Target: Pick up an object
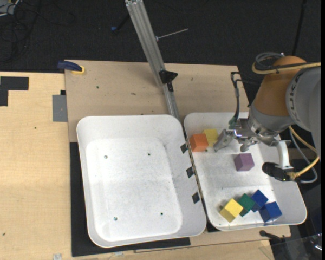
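Two white bins sit on a pale wood bench against a black floor. In the right of the frame lie an orange cube, a yellow cube, a purple cube, and lower down, yellow, green and two blue blocks. The arm is grey and orange.
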Controlling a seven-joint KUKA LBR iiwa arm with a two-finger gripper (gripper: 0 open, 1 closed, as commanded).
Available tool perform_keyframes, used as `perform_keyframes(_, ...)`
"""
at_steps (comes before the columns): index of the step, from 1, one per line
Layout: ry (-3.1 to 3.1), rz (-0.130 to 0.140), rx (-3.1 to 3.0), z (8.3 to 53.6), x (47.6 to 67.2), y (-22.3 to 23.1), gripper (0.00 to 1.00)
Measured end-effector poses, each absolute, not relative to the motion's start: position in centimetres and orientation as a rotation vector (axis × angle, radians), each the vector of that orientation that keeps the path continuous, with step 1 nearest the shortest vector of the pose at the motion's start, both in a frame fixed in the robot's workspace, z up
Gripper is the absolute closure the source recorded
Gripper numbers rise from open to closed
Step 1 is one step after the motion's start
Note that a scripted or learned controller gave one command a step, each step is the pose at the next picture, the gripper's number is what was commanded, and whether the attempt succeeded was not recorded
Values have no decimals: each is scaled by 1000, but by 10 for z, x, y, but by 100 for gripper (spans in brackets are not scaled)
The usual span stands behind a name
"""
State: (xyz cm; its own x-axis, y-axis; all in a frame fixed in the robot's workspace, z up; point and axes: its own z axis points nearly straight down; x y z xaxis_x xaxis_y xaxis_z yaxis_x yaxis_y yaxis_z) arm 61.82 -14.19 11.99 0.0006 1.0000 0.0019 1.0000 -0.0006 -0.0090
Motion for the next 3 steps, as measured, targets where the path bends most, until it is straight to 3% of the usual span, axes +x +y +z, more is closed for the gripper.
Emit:
perform_keyframes(1, -2217, 2, -2223, 90, 619, -141, 0)
perform_keyframes(2, -2210, 3, -2228, 100, 618, -142, 100)
perform_keyframes(3, -2211, -2, -2234, 144, 614, -144, 100)
